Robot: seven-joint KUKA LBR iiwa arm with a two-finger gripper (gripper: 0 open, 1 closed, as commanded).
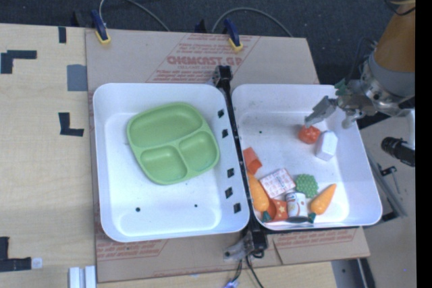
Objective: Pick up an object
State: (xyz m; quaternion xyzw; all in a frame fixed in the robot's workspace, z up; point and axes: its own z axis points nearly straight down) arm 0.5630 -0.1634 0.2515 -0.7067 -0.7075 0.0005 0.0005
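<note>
Grey arm (395,44) from the right, gripper (332,112) low, fingers (317,111) spread, nothing between them.

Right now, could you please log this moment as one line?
gripper: open, above right bin | holding: nothing | nearest: red piece, white block

We see open floor across the upper half of the right bin (351,165), barred only by the red piece (309,135) and white block (327,146) at centre right. Its lower part is crowded with toys (287,193). In the left bin (108,165), the green tray (173,142) fills the middle; the lower strip lies bare.
</note>
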